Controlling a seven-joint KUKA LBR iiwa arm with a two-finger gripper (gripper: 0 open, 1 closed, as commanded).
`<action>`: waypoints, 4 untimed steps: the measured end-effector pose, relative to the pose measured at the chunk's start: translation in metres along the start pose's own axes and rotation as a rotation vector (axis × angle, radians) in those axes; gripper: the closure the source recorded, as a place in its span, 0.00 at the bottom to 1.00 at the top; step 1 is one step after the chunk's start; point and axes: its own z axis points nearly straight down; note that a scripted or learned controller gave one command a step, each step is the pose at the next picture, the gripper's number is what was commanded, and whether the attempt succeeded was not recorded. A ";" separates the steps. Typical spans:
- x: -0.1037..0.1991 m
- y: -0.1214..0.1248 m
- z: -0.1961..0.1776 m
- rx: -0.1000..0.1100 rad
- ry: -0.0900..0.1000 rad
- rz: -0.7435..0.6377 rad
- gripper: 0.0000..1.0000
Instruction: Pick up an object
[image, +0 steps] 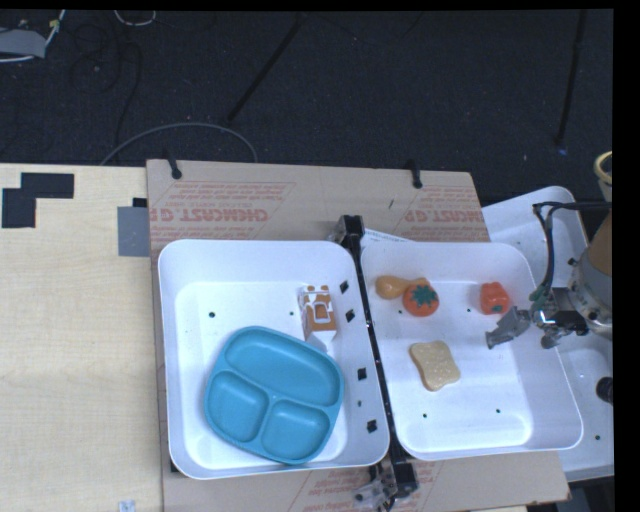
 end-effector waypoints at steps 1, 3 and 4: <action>0.009 0.005 0.052 0.000 0.001 0.001 0.00; 0.006 0.002 0.098 -0.007 0.000 0.003 1.00; 0.010 0.009 0.053 -0.008 -0.003 -0.002 1.00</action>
